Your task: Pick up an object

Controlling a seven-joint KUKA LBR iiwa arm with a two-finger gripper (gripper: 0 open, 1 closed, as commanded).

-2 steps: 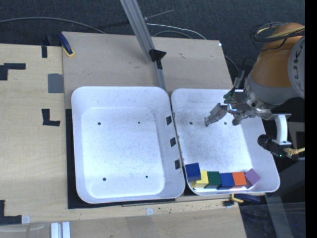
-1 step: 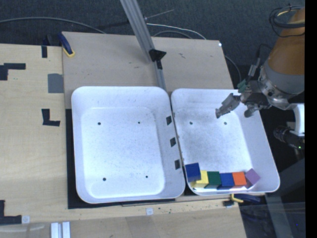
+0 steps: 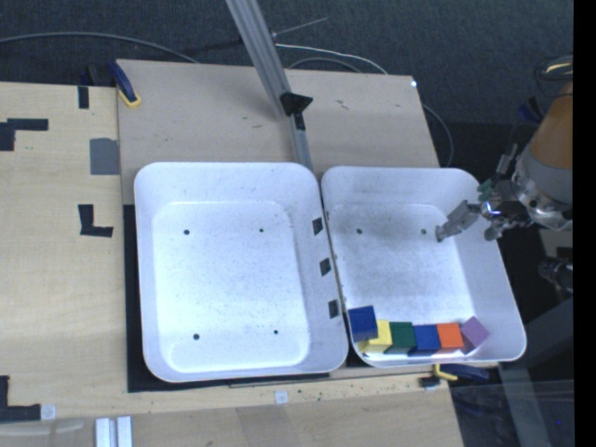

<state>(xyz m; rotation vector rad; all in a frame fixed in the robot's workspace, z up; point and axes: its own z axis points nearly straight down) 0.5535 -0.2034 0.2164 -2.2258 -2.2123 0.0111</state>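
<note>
1. Jaws: can't tell from my feed; the two-finger metal gripper (image 3: 463, 219) is small and blurry, one grey finger pointing left-down over the right bin, nothing visibly between fingers.
2. Grey arm w/ orange band (image 3: 551, 152) comes in from the view's right edge, wrist sitting over the right rim of the right shallow white bin (image 3: 400, 194).
3. Objs all in the right bin, bunched in a row along its near edge: blue cube (image 3: 362, 321), yellow block (image 3: 378, 340) just under/beside it, green block (image 3: 401, 334), second blue block (image 3: 426, 337), orange block (image 3: 449, 335), purple block (image 3: 475, 331) at the row's right end, tilted. Neighbours look to be touching.
4. Gripper is well apart from that row, over the bin's far-right part.
5. Left shallow white bin (image 3: 158, 250) sits just beside the right one, rims touching at the middle.
6. Slanted grey metal pole (image 3: 261, 45) runs from the top down to the bins' junction.
7. Wooden bench (image 3: 56, 250) has black tape marks on the left side.
</note>
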